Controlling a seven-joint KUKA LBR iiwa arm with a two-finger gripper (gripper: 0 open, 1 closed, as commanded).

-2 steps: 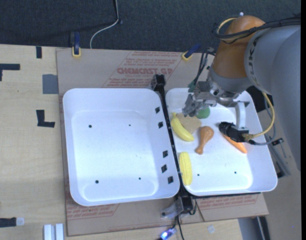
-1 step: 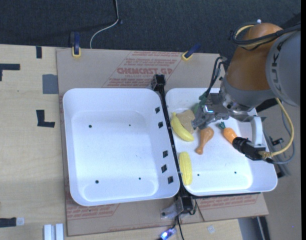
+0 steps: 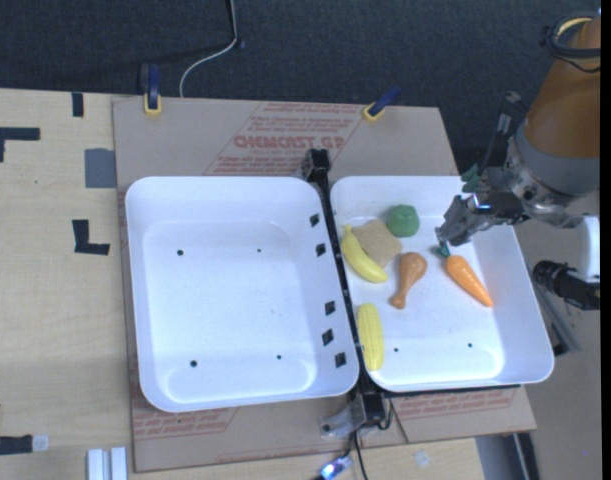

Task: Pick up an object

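Carrot [image 3: 469, 279]: orange, tapered, green-tipped, lying slantwise in the right bin [image 3: 505, 363].
Gripper [image 3: 451, 236]: hovering just above the carrot's green end; grip seemingly unclear, cannot tell.

Left bin [image 3: 145, 268] floor bare; right bin [image 3: 505, 363] crowded near divider [image 3: 330, 268]

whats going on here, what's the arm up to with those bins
A grey and orange robot arm reaches in from the right, its gripper low over the right bin, just above the green end of a toy carrot. Nothing is visibly held. The same bin also contains a chicken drumstick, a banana, a tan bread piece, a green round item and a corn cob. The left bin sits alongside.
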